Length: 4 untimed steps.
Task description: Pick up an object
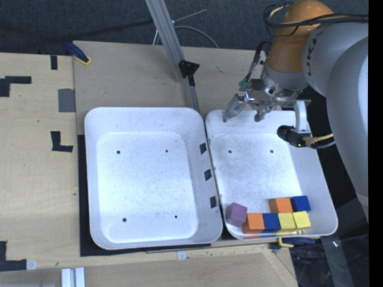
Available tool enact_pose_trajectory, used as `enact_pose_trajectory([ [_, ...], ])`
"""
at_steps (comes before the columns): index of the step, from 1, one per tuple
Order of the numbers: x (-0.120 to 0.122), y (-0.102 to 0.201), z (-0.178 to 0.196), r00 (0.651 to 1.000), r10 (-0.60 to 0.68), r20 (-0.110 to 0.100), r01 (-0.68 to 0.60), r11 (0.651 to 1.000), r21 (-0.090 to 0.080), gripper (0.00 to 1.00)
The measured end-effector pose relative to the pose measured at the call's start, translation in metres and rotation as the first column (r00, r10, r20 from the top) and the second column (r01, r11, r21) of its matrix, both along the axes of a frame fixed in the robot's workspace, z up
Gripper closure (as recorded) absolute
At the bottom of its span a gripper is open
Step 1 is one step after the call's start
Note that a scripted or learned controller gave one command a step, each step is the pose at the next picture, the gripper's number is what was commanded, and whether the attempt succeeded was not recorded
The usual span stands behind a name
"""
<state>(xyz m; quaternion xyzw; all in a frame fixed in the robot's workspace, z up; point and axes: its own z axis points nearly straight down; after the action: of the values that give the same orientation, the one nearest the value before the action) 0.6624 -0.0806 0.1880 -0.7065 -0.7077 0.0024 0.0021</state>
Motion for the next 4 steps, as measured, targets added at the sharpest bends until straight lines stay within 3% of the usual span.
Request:
enact_pose_trajectory([
  [2,-0.02,0.043,0.004,1.0,0.001,0.004,-0.001,1.0,0.001,0.0],
  [3,-0.008,0.077,0.004,1.0,0.003,0.005,-0.003,1.0,0.001,0.0],
  [4,-0.02,0.104,0.004,1.0,0.002,0.003,-0.002,1.0,0.001,0.0],
])
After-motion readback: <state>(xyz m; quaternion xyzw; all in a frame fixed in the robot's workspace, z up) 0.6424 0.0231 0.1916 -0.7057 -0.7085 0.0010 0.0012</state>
